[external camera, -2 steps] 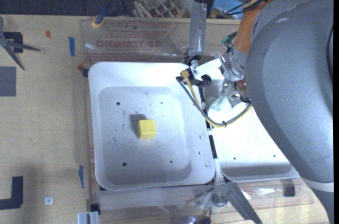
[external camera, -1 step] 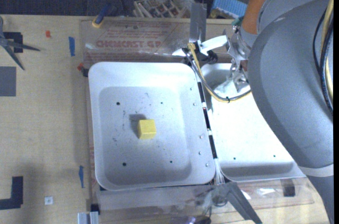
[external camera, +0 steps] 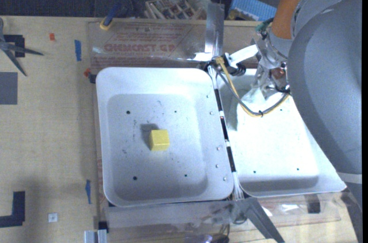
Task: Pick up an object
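Observation:
A small yellow block (external camera: 160, 139) lies near the middle of the left white bin (external camera: 115, 87), alone on its floor. My gripper (external camera: 268, 85) hangs over the back part of the right white bin (external camera: 287, 173), well to the right of the block and across the wall between the bins. The big grey arm with its orange band (external camera: 286, 12) comes in from the upper right and hides the right bin's far corner. A yellow cable loops below the wrist.
A clear plastic sheet with red lettering (external camera: 149, 43) lies behind the left bin. Boxes and cables crowd the bench's back edge. Blue tape marks and black tools sit on the wooden bench at the left.

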Robot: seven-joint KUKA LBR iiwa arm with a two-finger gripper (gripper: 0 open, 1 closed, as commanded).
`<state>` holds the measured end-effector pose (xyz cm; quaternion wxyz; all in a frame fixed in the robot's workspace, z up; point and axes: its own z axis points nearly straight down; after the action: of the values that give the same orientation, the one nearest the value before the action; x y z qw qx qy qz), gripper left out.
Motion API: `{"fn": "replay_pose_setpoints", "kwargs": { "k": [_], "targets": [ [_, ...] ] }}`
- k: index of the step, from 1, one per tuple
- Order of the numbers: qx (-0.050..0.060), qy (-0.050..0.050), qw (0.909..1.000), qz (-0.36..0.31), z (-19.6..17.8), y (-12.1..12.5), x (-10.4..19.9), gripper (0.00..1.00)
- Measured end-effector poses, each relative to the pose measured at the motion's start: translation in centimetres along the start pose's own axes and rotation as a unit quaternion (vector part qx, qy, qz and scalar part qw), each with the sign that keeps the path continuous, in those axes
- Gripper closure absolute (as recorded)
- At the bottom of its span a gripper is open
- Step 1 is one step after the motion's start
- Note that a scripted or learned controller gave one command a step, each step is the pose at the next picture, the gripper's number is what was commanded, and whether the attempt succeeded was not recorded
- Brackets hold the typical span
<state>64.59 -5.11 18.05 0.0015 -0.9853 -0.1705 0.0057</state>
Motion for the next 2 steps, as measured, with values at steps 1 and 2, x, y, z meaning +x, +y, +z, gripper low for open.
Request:
{"fn": "replay_pose_setpoints", "kwargs": {
  "k": [1,2],
  "targets": [
    [-0.002,0.002,0.9996,0.029,-22.2,-2.5,-1.5,1.0],
    [-0.001,0.001,0.9976,0.069,-12.9,-3.3,-4.7,1.0]
  ]
}}
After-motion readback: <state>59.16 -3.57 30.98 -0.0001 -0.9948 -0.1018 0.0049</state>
